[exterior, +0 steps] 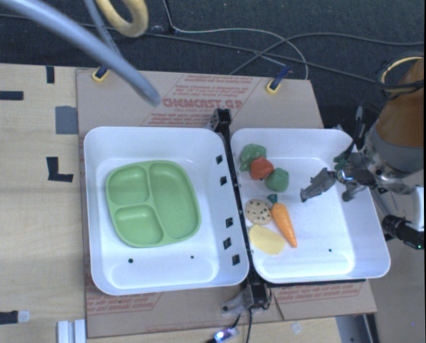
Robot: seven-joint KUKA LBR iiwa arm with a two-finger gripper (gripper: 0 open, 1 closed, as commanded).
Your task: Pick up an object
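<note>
Grey arm (395, 138) reaches into the right bin (356, 263), and I see my gripper (326, 184) hanging over bare white floor — fingers spread a little, nothing between them. Left of it lie the toys: carrot (284, 224) nearest, tomato (261, 168) and cookie (257, 211) beyond. Far left — a green tray (153, 203).

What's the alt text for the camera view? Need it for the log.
A grey arm's two-finger gripper hangs over the right white bin, beside a cluster of toy food: orange carrot, yellow piece, speckled cookie, red piece, green pieces. The left white bin holds a green divided plate.
</note>
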